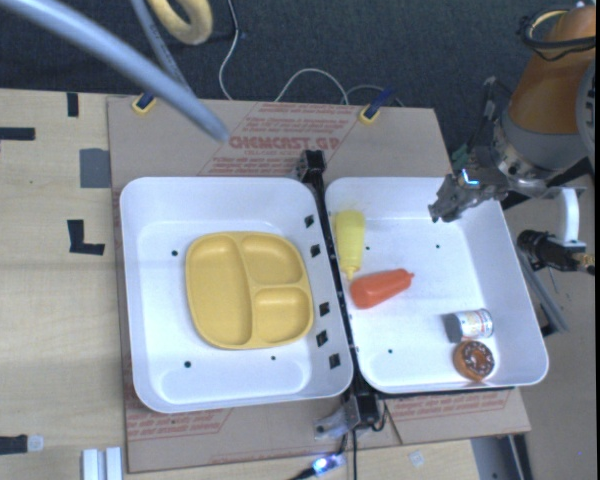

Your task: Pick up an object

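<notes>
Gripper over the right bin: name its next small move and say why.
Probably move the gripper toward the orange carrot and lower over it. The gripper sits near the right bin's far edge with nothing between its fingers, while the carrot lies in open floor, apart from the yellow corn, the small can and the donut.

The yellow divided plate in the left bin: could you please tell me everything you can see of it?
The yellow divided plate looks like matte plastic, a rounded square with a raised rim. Ridges split it into three compartments: one long section on its left side and two smaller ones on the right. It lies flat and right side up, slightly rotated, near the middle of the left white bin, resting on the bin's floor. Nothing sits in it, and nothing else touches it.
</notes>
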Robot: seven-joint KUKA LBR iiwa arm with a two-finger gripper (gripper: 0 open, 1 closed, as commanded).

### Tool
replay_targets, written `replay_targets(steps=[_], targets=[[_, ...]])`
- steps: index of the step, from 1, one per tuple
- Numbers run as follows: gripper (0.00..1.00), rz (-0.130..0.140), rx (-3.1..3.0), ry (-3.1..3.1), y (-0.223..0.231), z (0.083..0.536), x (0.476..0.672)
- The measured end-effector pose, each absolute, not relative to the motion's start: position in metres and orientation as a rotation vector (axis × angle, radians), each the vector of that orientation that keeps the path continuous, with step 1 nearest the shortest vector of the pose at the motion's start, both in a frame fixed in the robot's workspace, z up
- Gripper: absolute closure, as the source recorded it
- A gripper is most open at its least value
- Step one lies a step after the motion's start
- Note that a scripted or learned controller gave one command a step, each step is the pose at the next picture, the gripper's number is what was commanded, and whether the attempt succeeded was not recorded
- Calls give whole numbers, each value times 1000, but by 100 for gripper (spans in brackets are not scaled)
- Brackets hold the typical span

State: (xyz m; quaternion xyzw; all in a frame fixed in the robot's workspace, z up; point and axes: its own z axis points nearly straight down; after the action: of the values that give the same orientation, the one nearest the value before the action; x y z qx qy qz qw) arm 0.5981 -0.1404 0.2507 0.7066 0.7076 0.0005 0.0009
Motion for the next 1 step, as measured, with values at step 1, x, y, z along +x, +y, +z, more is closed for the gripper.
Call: replay_targets(steps=[1], targets=[[100,-1,2217,2228,-89,248,592]])
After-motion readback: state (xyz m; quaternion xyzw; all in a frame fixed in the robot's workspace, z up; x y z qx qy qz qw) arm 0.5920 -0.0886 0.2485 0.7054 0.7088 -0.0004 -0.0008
